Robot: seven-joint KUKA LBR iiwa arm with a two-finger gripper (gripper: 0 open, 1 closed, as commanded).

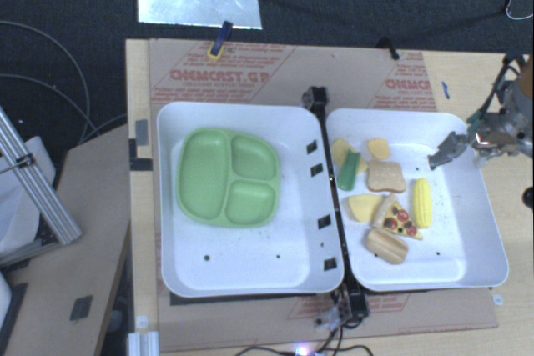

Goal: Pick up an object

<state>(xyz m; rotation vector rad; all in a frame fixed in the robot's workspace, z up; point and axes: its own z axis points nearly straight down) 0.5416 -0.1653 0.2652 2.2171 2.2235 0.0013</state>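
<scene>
Corn cob point(422, 202) lies below-left of the gripper point(448, 149), apart

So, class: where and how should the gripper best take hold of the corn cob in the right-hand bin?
Probably across the middle of the corn cob, from above. It lies flat, its length running up-down in the view, with bare bin floor on its right; the pizza slice crowds its lower left.
</scene>
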